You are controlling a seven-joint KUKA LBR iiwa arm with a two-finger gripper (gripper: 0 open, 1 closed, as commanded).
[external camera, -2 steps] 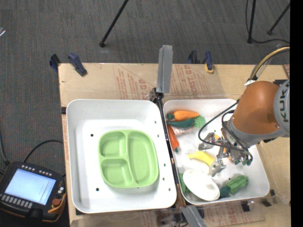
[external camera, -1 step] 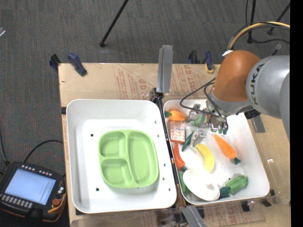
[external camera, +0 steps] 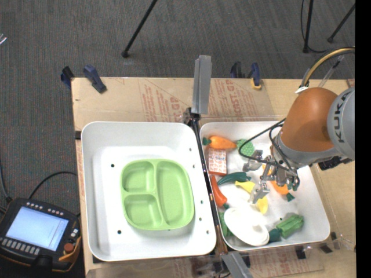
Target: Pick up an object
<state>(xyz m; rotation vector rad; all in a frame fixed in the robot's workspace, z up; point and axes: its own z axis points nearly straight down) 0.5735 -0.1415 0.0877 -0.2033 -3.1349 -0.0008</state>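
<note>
My gripper (external camera: 264, 181) hangs low over the middle of the right bin (external camera: 320, 213), above a cluster of toy foods. Right under it lie a yellow piece (external camera: 262, 204) and another yellow piece (external camera: 246, 186), with an orange piece (external camera: 282, 187) just to its right. An orange carrot (external camera: 222, 142), a small red and white carton (external camera: 217, 161) and a dark green pod (external camera: 232, 178) lie to its left. A white dish (external camera: 246, 226) and a green block (external camera: 288, 225) rest near the bin's front. Nothing shows as lifted off the bin floor.
The left bin (external camera: 98, 155) holds a light green divided plate (external camera: 156, 194). A red-orange pepper (external camera: 218, 193) lies along the right bin's left wall. A grey upright post (external camera: 202, 88) stands behind the wall between the bins. A teach pendant (external camera: 37, 230) sits at the lower left.
</note>
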